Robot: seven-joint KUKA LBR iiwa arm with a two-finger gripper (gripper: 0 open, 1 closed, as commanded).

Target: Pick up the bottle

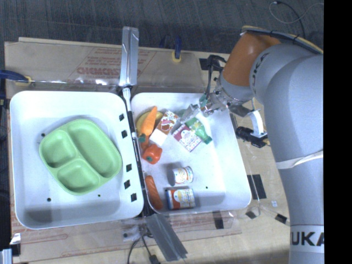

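Grey arm (291,109) fills frame right; gripper (204,106) low over the right bin (234,164), upper centre, claw state unreadable. No sure bottle among the packets (190,136). Approach step; next: locate, descend.

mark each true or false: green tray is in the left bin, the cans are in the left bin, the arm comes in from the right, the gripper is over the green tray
1. The green divided tray lies in the left bin. True.
2. Both cans lie in the left bin. False: they lie in the right bin.
3. The arm reaches in from the right. True.
4. The gripper is over the green tray. False: it is over the right bin's far part, by a packet.
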